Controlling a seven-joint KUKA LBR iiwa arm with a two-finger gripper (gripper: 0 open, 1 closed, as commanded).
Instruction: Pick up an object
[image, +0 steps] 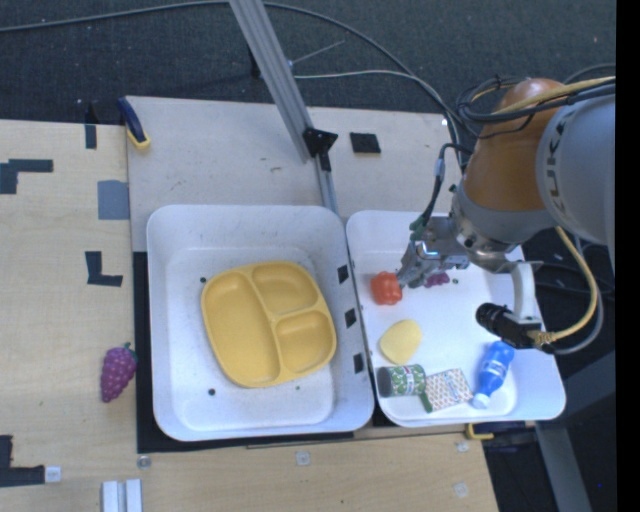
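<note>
Gripper (420, 262) low in right bin (455, 228), grip state I cannot tell, small orange-red rounded object (387, 289) just beside it, pale yellow piece (401, 341) near, blue bottle (492, 372) at bin's right side

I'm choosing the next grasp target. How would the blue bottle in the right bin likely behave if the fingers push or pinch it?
The blue bottle lies on its side, so its round body would probably roll if nudged sideways. It looks like small smooth plastic, likely light and somewhat slippery. It lies close to the right bin wall, which may crowd a grasp.
</note>
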